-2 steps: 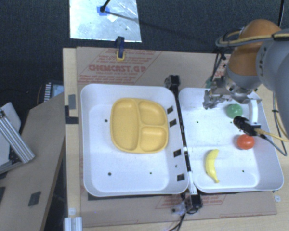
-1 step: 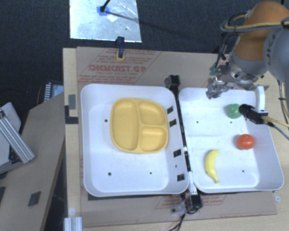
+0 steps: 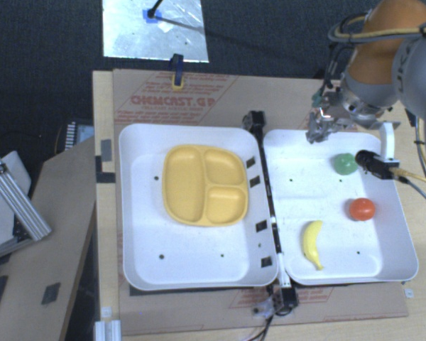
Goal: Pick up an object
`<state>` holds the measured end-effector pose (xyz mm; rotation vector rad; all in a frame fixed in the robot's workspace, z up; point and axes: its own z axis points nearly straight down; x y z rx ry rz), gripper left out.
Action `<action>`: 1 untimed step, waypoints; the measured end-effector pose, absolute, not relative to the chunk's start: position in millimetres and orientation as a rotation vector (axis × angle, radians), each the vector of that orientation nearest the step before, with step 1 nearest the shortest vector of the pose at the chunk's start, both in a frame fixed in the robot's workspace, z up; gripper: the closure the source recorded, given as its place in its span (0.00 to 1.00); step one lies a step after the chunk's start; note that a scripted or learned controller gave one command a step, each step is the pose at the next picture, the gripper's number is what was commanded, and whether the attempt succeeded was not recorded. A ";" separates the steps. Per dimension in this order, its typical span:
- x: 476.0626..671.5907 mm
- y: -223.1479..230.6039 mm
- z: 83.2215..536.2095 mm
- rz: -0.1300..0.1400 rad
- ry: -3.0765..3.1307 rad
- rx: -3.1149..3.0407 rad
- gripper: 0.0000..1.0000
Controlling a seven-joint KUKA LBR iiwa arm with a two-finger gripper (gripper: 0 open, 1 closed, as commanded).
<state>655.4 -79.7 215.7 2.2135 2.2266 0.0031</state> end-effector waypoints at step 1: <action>647.1 -34.1 226.6 0.003 2.229 2.213 1.00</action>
